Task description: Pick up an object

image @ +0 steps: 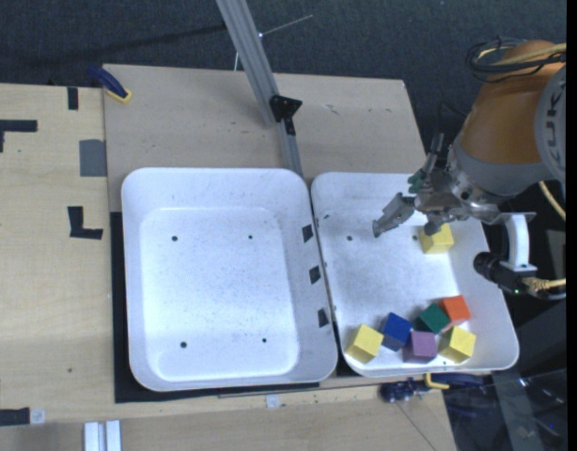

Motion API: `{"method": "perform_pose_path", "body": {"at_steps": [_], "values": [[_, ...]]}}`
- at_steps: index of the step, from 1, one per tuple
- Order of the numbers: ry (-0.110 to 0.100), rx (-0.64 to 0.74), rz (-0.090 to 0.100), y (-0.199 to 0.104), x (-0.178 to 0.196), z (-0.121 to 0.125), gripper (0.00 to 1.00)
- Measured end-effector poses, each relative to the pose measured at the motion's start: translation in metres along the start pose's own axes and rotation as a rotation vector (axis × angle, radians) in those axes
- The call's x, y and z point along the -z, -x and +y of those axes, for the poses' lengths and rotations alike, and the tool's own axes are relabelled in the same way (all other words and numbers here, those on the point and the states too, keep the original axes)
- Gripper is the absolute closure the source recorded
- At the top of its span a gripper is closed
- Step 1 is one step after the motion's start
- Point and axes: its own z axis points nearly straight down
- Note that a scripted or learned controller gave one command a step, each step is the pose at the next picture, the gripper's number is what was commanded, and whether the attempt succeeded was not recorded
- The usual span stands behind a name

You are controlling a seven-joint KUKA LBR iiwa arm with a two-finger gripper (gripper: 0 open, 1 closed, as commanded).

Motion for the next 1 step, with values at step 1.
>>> {"method": "perform_pose_path", "body": {"at_steps": [1], "values": [[0.0,0.0,0.0,0.0002,0.0001,0.0,0.0]]}}
